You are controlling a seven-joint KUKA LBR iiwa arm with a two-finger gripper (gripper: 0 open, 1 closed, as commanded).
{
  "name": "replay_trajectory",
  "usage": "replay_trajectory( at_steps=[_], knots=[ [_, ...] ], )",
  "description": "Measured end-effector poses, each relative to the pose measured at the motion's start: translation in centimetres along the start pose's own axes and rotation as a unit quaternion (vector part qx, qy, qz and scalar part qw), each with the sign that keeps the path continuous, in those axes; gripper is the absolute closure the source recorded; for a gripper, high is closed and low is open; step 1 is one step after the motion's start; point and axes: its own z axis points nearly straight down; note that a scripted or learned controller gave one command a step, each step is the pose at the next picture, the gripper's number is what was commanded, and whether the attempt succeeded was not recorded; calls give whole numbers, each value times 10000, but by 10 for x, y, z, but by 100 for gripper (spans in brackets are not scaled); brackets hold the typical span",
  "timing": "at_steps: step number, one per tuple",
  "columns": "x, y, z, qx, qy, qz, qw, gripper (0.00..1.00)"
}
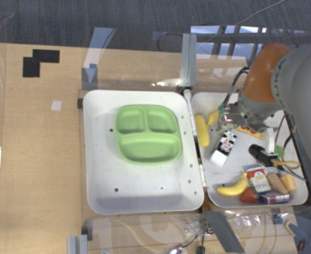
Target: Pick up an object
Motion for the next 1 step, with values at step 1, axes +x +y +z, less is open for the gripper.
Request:
replay_trajectory(
  at_steps=[1],
  knots=[
    [-17, -15, 6, -66, -15, -1010, 9949, 100]
  ],
)
